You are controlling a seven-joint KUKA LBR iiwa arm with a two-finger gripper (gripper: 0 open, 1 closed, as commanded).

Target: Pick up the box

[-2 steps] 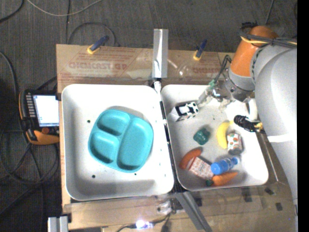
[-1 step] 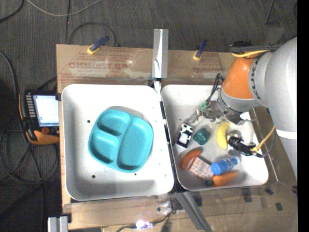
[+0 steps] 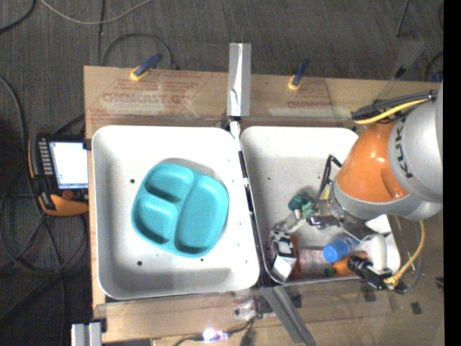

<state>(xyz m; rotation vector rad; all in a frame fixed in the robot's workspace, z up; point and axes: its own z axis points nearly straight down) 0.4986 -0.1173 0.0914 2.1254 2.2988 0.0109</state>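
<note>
I count two bins: left bin (image 3: 108,193) holds one teal tray (image 3: 180,207); right bin (image 3: 288,150) holds the box (image 3: 315,259) near its front wall, gripper (image 3: 306,215) above, grip state indeterminable

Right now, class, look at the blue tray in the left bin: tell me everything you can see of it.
The tray is a light blue-green dish with rounded corners, plastic by its smooth, slightly shiny look. Raised ridges split it into three compartments: two smaller ones on its left side, one larger on its right. All three hold nothing. It lies flat and right way up, turned at a slant to the bin's walls, near the middle of the left bin. It rests on the bin floor; nothing else touches it.
</note>
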